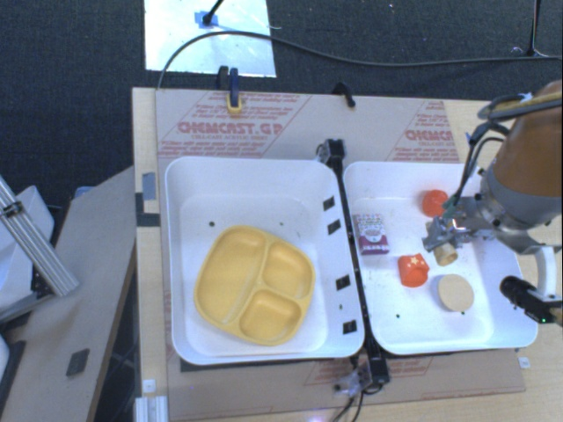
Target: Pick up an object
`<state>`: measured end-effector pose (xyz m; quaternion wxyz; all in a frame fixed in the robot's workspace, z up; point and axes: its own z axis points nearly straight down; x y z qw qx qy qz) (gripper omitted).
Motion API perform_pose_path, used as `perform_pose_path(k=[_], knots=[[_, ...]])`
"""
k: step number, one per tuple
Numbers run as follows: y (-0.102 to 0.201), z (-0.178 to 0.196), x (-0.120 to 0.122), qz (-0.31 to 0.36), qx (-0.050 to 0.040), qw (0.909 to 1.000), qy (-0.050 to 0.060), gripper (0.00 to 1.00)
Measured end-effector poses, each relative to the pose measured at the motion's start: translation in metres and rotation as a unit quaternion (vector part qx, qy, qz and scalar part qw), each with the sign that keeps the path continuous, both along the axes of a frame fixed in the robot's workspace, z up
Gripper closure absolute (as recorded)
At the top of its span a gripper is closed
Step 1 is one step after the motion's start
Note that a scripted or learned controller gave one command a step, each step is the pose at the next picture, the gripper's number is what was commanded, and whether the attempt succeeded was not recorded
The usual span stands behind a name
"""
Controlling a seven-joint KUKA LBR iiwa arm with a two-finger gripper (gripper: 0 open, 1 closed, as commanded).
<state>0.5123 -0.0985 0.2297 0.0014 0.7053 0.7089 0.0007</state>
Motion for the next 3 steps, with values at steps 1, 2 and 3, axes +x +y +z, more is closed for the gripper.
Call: perform_pose_path(k=[1,2,3], knots=[[0.044,-0.011,0.014,0.002,0.0012,1.0000,0.003,1.00],[0.094,-0.003,0.028,0.003,0.0011,1.0000,0.002,1.00],[0.154,-0.003,0.040,0.003,0.0014,1.0000,0.003,1.00]])
